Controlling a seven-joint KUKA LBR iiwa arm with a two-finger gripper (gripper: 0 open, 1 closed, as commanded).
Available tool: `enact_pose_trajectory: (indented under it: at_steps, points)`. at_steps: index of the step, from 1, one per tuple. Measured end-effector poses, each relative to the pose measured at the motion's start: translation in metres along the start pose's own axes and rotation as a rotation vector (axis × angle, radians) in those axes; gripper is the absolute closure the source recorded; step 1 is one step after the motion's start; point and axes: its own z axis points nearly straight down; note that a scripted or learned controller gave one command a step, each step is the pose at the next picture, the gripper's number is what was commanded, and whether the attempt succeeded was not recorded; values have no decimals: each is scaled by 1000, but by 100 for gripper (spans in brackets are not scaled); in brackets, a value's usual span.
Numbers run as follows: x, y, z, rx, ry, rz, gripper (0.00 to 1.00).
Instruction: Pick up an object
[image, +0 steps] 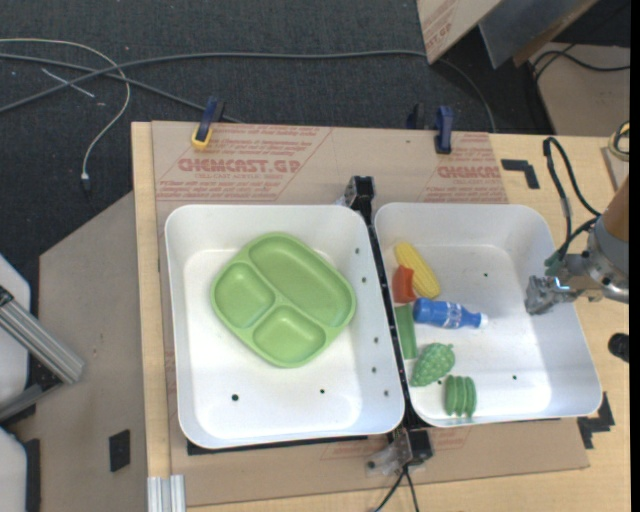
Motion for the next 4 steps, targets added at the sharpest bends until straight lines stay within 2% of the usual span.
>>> enact_pose_trajectory:
  at_steps: [1,2,3,4]
  points:
    - [1,-1,64,0,1,0,0]
    - [1,-1,68,-4,-1,0,0]
    - [1,0,56,-7,-2,0,100]
    - [1,6,-8,-16,-7,-3,100]
